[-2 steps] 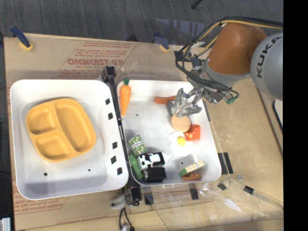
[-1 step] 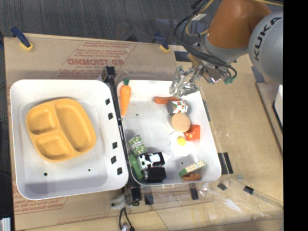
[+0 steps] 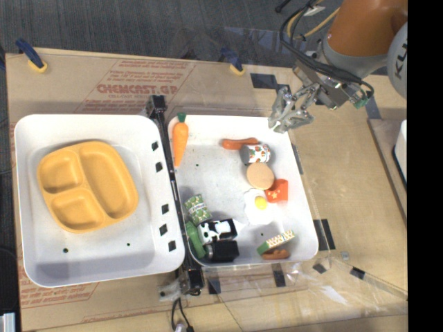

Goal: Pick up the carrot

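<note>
Metal fingers of the end effector [image 3: 289, 113] hang at the top right corner of the right white plastic bin [image 3: 306, 213], spread apart, and we see nothing between them. We find the small orange carrot with a green top [image 3: 180, 138] well apart from it, lying upright along the bin's left wall near the top corner, untouched. Between the two we see a red sausage [image 3: 239, 144], and below it a round tan disc [image 3: 260, 177], a red block [image 3: 278, 191] and a white fried egg with a yellow yolk [image 3: 257, 203]. In the left white bin [image 3: 28, 185] we see a yellow divided plate [image 3: 86, 184], both bins resting on the cardboard-covered tabletop [image 3: 332, 164].
</note>
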You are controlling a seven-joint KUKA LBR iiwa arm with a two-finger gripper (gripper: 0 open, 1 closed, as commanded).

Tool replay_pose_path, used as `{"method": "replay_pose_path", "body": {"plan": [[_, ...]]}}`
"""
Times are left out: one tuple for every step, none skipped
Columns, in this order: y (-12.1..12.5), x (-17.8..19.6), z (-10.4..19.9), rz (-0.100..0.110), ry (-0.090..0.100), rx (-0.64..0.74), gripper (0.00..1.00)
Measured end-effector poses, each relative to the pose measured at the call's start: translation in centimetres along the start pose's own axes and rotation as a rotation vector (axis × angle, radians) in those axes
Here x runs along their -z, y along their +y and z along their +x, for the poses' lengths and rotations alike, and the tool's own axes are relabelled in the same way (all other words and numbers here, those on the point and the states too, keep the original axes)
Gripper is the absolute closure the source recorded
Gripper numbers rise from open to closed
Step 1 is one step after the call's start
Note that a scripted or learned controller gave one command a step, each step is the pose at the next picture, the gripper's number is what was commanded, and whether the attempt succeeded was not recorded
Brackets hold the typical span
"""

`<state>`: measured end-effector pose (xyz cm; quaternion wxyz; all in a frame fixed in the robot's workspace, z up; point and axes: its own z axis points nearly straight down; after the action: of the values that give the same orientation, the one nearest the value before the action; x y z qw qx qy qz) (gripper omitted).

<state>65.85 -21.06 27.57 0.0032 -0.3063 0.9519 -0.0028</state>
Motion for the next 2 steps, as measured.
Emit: {"method": "replay_pose_path", "body": {"plan": [[0.0, 5.0, -0.1, 0.002, -0.002, -0.004, 1.0], [0.2, 3.0, -0.1, -0.006, 0.003, 0.068, 1.0]]}}
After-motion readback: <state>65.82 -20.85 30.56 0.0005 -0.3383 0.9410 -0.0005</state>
